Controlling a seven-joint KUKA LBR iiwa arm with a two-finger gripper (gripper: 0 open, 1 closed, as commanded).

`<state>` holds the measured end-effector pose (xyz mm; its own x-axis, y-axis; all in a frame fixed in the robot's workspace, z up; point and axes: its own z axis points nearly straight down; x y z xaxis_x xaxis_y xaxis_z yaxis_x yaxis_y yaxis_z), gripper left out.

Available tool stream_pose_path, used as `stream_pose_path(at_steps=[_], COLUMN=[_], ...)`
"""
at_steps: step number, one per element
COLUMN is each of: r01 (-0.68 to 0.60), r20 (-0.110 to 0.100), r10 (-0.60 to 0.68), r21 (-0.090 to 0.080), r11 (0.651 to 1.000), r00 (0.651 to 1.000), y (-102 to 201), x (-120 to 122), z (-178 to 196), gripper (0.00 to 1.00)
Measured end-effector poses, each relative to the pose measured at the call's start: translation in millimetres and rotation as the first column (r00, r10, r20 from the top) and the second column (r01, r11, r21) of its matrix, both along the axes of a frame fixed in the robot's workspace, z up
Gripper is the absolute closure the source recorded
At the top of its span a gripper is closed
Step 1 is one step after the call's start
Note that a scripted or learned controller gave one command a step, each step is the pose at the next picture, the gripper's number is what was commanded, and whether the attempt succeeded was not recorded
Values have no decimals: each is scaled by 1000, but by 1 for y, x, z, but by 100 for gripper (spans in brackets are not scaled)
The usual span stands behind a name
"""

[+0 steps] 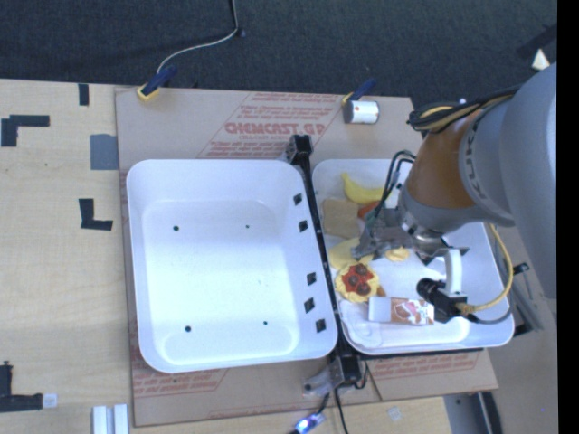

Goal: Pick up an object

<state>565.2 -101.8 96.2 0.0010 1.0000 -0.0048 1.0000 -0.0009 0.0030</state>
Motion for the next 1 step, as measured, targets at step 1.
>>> stream_pose_path(at_steps=[1], r01=[0], r20=[-1], r10=[0], r21=[0], r11=[1000], r00=[1000], y=[0], x=[0], z=[9], gripper=[100])
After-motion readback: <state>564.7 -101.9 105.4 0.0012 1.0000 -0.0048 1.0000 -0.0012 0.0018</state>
